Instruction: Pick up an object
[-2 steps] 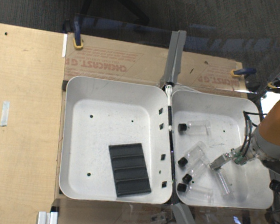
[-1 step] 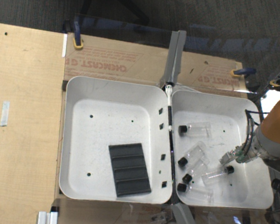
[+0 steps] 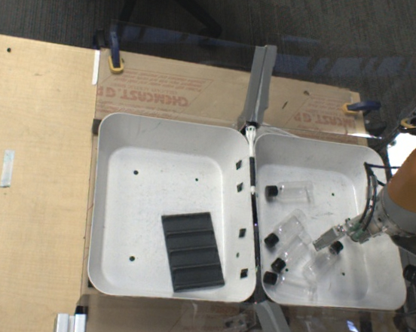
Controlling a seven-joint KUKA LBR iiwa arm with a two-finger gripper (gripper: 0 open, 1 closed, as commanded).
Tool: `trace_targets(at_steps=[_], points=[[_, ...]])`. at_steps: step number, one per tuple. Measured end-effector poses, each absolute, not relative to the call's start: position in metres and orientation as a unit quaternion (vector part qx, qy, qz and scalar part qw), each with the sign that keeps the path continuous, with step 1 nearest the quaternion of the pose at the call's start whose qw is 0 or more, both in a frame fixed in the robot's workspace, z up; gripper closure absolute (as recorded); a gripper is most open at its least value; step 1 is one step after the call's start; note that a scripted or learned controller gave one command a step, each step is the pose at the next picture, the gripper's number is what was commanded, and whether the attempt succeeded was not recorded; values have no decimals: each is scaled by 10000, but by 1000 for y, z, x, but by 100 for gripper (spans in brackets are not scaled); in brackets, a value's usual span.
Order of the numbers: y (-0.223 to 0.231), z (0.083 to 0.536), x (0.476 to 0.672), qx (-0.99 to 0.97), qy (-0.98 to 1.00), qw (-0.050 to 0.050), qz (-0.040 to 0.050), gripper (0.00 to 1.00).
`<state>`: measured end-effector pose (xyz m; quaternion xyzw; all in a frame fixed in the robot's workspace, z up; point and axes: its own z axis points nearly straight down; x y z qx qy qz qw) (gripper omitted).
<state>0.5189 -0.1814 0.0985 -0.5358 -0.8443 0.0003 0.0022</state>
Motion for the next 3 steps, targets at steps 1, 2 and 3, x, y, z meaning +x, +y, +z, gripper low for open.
trace_targets(at_steps=[1,2,3], points=[[-182,106,519,-5369,-8436,27,3,100],[-143,198,562,-5294,-8484,5,7,100],[-143,198,562,-5294,-8484,6,8,0]])
